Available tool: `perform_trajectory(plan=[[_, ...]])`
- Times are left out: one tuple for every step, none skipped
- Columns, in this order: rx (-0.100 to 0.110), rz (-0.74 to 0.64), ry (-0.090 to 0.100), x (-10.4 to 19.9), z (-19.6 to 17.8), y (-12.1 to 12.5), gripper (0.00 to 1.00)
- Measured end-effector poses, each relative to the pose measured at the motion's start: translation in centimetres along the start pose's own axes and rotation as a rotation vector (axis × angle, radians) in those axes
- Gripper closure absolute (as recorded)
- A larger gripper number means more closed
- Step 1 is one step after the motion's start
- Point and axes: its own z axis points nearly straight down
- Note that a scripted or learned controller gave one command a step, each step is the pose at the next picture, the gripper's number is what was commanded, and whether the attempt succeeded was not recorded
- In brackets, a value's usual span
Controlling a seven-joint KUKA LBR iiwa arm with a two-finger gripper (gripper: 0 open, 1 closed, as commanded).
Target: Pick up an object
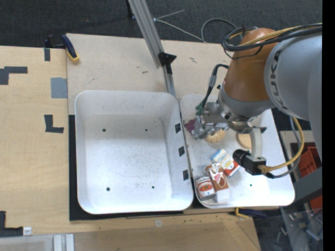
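Observation:
My gripper hangs low over the far left part of the right bin, under the orange band of the arm. A small purple object lies just to its left, by the bin wall. A pale, knobbly beige object sits right beside the gripper on its right, and I cannot tell if they touch. Further right lies a tan disc, partly hidden by the arm. Nearer the front are a white and blue packet, a red and white carton and a small can.
The left bin stands beside the right one, their walls touching at the middle. A slanted metal pole rises from the far side of the bench. Black cables loop behind the arm. A yellow-tipped clamp sits at the far left.

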Motion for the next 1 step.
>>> perform_trajectory(plan=[[0.0,-0.001,-0.001,5.34,0.19,-0.09,1.0]])
